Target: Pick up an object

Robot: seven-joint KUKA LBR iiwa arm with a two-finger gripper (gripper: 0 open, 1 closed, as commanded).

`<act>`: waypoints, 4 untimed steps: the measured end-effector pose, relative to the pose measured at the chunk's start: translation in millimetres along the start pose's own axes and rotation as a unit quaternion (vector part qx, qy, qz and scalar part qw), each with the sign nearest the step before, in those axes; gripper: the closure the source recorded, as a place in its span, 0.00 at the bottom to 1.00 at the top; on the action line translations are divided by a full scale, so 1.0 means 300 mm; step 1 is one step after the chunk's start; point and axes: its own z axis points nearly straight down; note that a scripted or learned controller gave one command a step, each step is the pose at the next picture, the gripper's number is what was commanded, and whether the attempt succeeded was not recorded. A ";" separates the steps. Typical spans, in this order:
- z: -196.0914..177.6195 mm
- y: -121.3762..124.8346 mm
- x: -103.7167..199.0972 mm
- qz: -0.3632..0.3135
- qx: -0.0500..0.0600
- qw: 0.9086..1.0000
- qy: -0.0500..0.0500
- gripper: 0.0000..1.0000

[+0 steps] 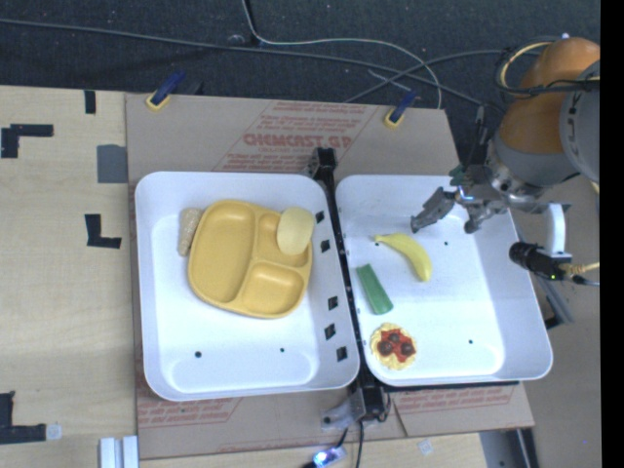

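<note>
End effector (pixel 450 214) spread wide, holding nothing, over the right bin (pixel 487 305).
From the left: a yellow divided plate (pixel 244 266) and pale round piece (pixel 295 230) in the left bin (pixel 166 291); then green stick (pixel 373 289), small pizza (pixel 394 346) and banana (pixel 409 253), just below the fingers.

The gripper (pixel 450 213) is hovering open over the right bin (pixel 487 291), just above the banana (pixel 409 253), green piece (pixel 373 289) and small pizza (pixel 393 346).
</note>
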 end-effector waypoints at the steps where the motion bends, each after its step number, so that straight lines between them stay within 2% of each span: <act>1: -0.029 0.010 0.001 -0.002 -0.007 1.000 -0.001 0.00; 3: 0.344 -0.013 0.029 -0.002 -0.006 1.000 -0.001 0.00; 4: 0.303 -0.011 0.032 -0.002 -0.006 1.000 -0.001 1.00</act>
